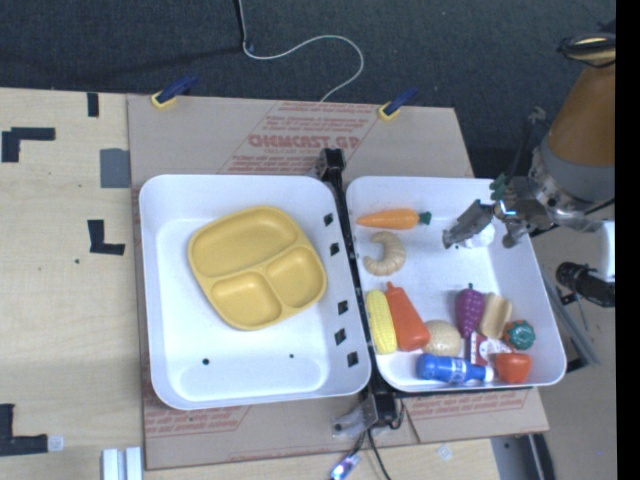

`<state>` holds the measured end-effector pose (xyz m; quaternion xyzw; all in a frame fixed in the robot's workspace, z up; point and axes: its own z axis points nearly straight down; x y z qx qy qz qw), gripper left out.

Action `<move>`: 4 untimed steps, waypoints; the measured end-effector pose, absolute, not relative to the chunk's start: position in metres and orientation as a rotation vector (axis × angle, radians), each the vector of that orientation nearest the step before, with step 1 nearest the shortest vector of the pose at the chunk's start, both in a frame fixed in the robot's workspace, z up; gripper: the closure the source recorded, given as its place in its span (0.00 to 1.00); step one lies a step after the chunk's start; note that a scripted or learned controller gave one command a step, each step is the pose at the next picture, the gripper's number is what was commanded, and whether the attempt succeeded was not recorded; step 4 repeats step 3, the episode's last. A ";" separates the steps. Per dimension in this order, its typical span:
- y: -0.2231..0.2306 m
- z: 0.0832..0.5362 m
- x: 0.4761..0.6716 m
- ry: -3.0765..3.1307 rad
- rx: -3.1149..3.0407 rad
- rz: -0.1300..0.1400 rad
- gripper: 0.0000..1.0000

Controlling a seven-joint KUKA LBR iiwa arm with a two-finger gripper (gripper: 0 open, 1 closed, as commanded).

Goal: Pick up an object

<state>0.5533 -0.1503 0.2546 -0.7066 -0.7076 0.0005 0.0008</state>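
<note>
The right bin holds the toy foods. An orange carrot lies at its far left, with a beige croissant-shaped piece just below it. Along the near side lie a yellow corn cob, a red-orange bottle, a cream bulb, purple grapes, a tan bread piece, a blue bottle and a red tomato. My gripper hangs over the bin's far right part, open, with nothing between its fingers. The carrot is to its left, apart from it.
The left bin holds a yellow divided plate. A black divider with clips runs between the bins. Both sit on cardboard. A white cable loops behind. Bare white floor of the right bin lies under the gripper.
</note>
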 end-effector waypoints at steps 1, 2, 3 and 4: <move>-0.092 0.087 0.504 -2.213 -2.206 0.013 0.00; -0.096 0.105 0.508 -2.218 -2.217 0.004 1.00; -0.022 0.188 0.541 -2.234 -2.213 -0.012 1.00; -0.022 0.188 0.541 -2.234 -2.213 -0.012 1.00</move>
